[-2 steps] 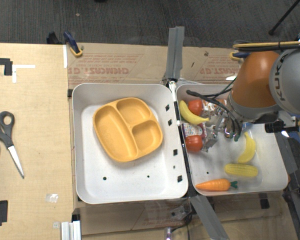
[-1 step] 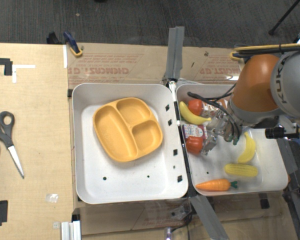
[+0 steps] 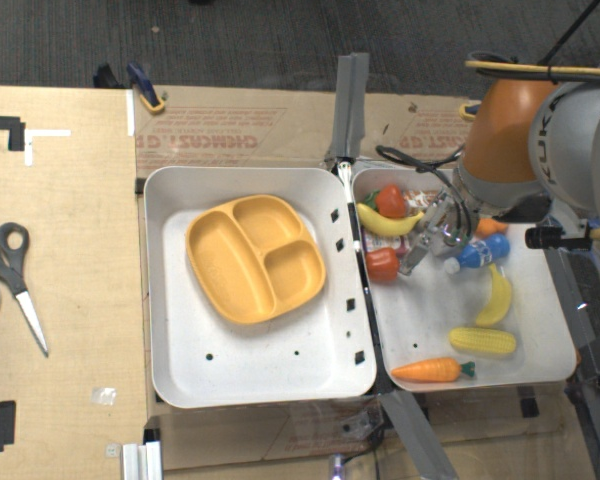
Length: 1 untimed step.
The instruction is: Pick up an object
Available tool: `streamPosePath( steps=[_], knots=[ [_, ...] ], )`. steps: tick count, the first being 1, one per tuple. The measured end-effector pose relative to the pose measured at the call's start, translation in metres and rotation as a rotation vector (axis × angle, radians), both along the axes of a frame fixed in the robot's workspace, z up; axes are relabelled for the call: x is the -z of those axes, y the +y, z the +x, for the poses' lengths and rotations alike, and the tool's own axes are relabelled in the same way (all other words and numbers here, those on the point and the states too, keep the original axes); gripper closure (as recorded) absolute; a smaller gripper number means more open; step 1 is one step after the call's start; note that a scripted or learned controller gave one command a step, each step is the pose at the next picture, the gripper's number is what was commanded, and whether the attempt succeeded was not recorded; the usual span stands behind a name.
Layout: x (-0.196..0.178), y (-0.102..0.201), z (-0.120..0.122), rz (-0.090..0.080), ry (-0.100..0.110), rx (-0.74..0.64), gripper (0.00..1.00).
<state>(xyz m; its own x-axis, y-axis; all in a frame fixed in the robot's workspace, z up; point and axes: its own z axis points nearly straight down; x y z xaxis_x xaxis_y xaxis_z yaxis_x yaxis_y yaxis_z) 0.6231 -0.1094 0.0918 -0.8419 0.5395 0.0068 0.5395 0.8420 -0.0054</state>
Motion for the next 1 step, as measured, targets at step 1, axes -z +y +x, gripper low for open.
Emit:
streamPosePath(
  steps=[1],
  knots=[
    [-0.0001,-0.0087,-0.0725,-0.001,-0.01,0.072,0.0]
  ],
)
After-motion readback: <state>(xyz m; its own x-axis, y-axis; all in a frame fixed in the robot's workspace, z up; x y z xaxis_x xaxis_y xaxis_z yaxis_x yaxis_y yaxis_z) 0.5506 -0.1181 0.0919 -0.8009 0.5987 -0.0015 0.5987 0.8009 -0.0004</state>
